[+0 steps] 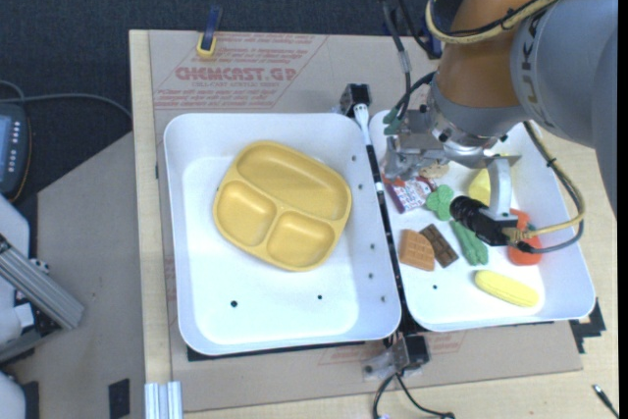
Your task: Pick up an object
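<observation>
Your end effector (pixel 410 164) sits low over the right bin (pixel 564 294), at its upper left corner above a small red-and-white packet (pixel 407 196); you cannot tell its state. A yellow divided tray (pixel 283 204) lies in the left bin (pixel 196 299).

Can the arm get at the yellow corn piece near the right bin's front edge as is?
Probably yes. The corn piece lies alone on bare bin floor in the right bin, apart from the pile. The gripper hangs over the bin's back left, so it needs only a short move.
</observation>
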